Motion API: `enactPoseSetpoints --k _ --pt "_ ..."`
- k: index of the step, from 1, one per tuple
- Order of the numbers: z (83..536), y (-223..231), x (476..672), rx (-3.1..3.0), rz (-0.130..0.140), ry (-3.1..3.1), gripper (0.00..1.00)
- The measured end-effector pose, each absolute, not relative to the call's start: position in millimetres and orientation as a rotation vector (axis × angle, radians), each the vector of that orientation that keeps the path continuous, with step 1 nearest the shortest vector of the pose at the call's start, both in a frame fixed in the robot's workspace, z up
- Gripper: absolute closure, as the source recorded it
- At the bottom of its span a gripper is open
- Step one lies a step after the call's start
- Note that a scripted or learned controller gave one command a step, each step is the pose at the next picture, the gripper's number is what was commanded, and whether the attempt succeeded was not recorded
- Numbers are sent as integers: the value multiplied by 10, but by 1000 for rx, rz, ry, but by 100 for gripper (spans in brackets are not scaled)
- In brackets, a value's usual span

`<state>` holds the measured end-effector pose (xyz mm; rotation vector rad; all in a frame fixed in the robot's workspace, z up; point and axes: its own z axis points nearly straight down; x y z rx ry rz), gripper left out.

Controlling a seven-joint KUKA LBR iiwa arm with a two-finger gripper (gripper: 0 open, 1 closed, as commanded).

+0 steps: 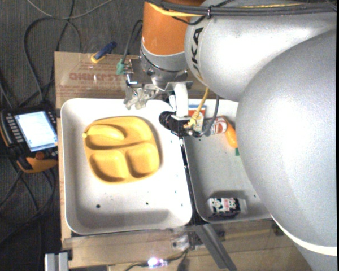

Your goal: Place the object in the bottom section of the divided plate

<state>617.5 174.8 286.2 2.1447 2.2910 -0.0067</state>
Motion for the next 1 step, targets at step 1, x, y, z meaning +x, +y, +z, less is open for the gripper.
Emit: enactPoseSetpoints --k 1 --pt "2684 2289 6680 1602 -6 2700 100"
